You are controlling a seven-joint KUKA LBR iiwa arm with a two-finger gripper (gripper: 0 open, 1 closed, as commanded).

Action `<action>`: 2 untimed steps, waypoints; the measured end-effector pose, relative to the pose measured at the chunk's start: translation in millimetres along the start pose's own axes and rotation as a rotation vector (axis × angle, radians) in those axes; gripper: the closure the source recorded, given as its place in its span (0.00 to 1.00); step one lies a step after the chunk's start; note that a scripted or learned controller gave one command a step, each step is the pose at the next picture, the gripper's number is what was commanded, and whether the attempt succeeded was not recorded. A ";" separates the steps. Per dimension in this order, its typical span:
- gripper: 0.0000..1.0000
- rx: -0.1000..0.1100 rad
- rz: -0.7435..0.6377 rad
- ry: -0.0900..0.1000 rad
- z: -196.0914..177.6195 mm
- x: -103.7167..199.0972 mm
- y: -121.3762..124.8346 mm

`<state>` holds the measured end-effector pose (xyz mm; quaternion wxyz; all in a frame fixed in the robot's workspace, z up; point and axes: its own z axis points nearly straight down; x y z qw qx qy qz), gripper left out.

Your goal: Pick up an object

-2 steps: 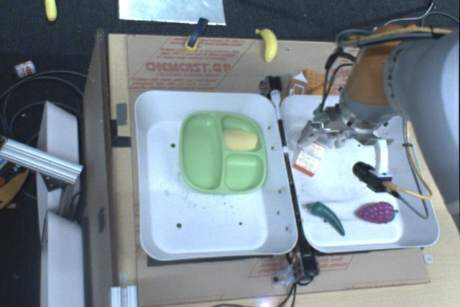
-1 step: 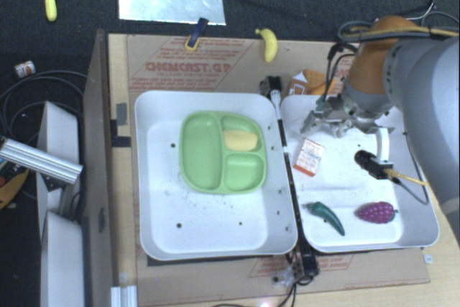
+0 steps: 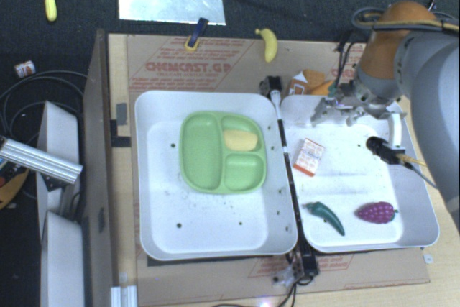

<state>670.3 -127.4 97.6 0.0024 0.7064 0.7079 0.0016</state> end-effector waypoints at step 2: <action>0.00 0.005 0.001 0.000 12.9 23.2 -30.4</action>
